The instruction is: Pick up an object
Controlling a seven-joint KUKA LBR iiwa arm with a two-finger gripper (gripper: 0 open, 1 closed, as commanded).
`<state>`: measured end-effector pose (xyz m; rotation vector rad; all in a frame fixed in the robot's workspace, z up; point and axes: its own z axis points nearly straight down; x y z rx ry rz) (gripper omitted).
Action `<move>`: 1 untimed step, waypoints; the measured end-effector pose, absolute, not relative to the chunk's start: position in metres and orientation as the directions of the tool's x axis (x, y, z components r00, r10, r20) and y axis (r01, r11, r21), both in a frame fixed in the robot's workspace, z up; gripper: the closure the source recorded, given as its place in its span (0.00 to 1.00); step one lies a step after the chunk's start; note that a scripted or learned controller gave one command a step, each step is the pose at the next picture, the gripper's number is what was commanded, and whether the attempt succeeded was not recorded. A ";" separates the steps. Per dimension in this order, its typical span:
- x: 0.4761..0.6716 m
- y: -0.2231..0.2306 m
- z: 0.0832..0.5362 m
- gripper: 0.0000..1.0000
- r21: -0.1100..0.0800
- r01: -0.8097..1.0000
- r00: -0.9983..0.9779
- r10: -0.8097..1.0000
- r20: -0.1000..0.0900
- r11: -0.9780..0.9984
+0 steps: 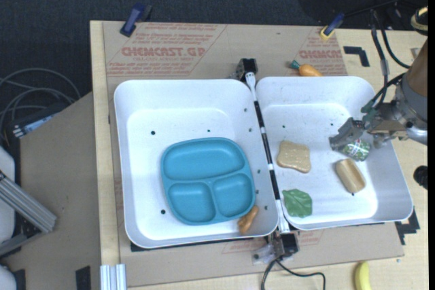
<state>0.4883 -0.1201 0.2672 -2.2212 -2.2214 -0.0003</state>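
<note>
You have two white bins side by side on the bench. The left bin (pixel 136 146) holds a blue divided plate (pixel 207 178) with three compartments, lying flat toward the near side. Just beside the plate's near right corner, a small orange piece that looks like a carrot (pixel 248 219) leans against the bin's near wall.

The right bin (pixel 391 204) holds the loose pieces you could pick. A tan slice of toast (pixel 293 157) lies flat near the divider between the bins. Nearer to you, a green leafy piece (pixel 298 203) sits close to that same divider, apart from the toast. A tan bread roll (pixel 350 176) lies to the right of the toast, pointing toward the near right corner.

The gripper (pixel 352 140) reaches in from the right and sits low over the right bin, just above the far end of the roll. There is something small and greenish, shiny, at its tip, but you cannot tell from this view whether it is pinched between the fingers, nor whether the fingers are spread or pressed together.

On the cardboard behind the right bin lies another small orange carrot (pixel 307 69). A yellow piece (pixel 362 276) lies on the bench in front of the right bin.
</note>
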 end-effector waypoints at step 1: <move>0.503 -0.186 0.129 0.00 -0.004 1.000 0.002 1.000 0.000 -0.002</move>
